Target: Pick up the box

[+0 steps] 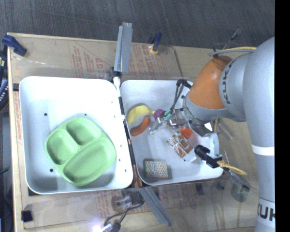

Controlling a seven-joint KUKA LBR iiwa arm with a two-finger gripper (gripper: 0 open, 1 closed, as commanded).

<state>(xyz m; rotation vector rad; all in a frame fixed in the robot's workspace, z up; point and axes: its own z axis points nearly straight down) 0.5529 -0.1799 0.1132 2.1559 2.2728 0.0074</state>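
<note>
— Start at the left: what sits in the left white bin (29, 129)?

— A pale green plastic tray with three compartments (80, 151), lying flat toward the near wall. It looks like mere clutter for this job, nothing to do with the box.

— And across the divider?

— In the right white bin (140, 175), a yellow banana-shaped toy (137, 112) with an orange-red sausage-shaped piece (140, 125) touching its lower side, both pushed against the left wall. Near the front wall lies a small flat grey box with a patterned top (157, 168), well apart from those two.

— Is that the one to pick?

— Probably (though a second small carton with red and white print (180, 144) lies tilted further right, just under the wrist, and could be meant instead).

— Where is the gripper (169, 121)?

— Low over the bin's middle, between the toys and the printed carton, beneath the grey arm's orange band (208, 88). It is too cluttered with cables to say whether it is spread or closed; I cannot tell, and I see nothing held.

— So the pick?

— Not yet made, in my judgement; both boxes rest on the bin floor.
</note>
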